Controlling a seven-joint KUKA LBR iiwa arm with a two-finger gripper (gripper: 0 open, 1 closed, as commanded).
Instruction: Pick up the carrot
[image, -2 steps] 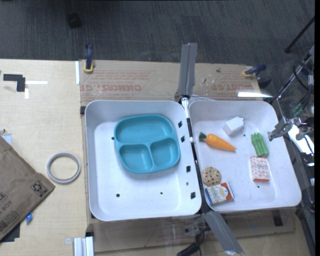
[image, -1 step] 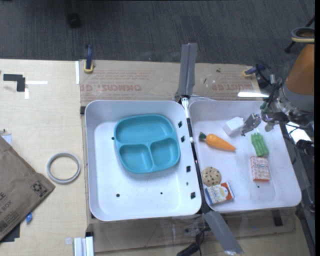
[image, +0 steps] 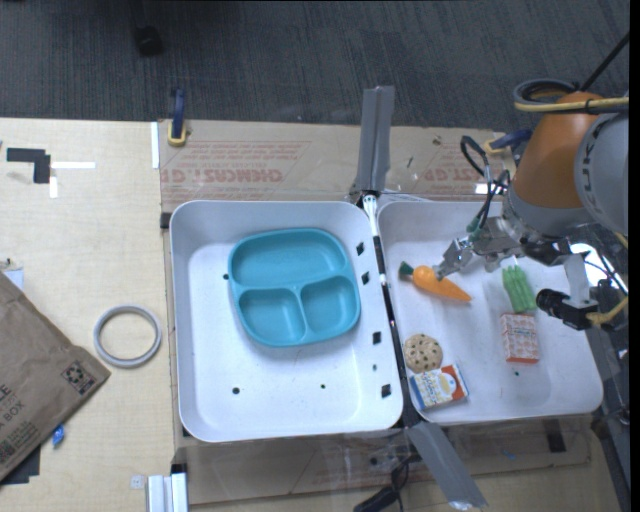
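Observation:
The carrot (image: 443, 284), orange with a green top pointing left, lies flat on the floor of the right bin (image: 560, 385), near its left wall. My gripper (image: 452, 260) hangs just above the carrot's upper right side and is tilted down toward it. It is very close to the carrot or touching it. The grey arm with its orange band (image: 555, 160) reaches in from the upper right.
In the right bin there is a green vegetable piece (image: 519, 288), a red and white packet (image: 520, 337), a cookie (image: 423, 352) and a blue and orange box (image: 438, 386). A blue divided plate (image: 293, 286) sits in the left bin (image: 200, 330). A tape ring (image: 127, 334) lies on the bench at the left.

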